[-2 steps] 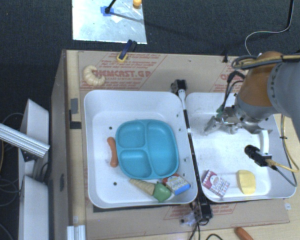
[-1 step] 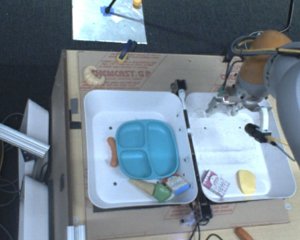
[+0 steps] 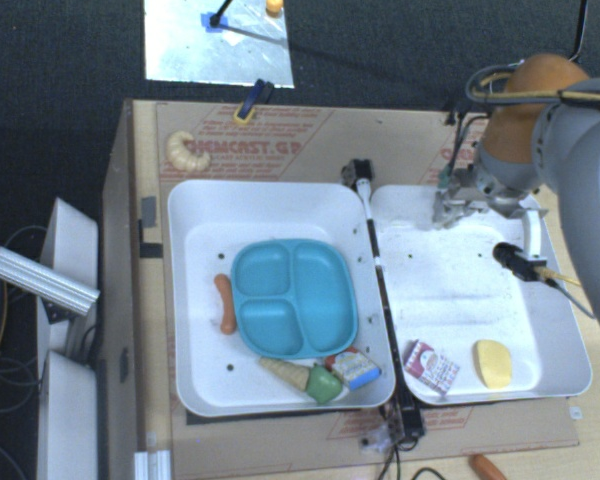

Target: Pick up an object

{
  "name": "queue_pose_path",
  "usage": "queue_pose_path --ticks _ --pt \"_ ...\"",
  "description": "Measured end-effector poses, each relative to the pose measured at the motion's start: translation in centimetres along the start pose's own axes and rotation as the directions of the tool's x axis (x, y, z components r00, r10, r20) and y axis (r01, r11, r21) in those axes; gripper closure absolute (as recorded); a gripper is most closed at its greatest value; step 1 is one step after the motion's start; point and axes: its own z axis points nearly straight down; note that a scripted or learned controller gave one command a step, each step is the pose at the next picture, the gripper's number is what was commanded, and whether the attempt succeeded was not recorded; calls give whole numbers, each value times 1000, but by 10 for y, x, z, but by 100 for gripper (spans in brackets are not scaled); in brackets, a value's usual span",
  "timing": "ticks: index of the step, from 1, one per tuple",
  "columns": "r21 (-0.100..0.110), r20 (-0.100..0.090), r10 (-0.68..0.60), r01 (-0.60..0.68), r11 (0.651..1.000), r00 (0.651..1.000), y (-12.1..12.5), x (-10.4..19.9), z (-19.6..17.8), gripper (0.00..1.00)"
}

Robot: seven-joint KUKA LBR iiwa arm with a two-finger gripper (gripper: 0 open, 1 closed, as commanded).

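Though slanted, sausage (image 3: 225, 304) nearly upright.

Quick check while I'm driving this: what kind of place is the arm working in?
Most likely a robotics lab grasping bench: two shallow white bins on a cardboard-topped bench, toy items like a blue divided plastic plate and yellow block, and the grey arm's gripper above the right-hand bin.

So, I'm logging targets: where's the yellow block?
The yellow block lies in the right bin's near right corner, just right of the red-and-white packet.
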Motion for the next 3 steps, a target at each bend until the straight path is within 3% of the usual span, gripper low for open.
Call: queue_pose_path --ticks 1,2,3 --pt "0 0 -1 1 1000 1000 0 0 0 0" --pt "-3 1 -3 3 1000 1000 1 0 -11 100" --pt "2 -3 1 -1 1000 1000 0 36 -56 100"
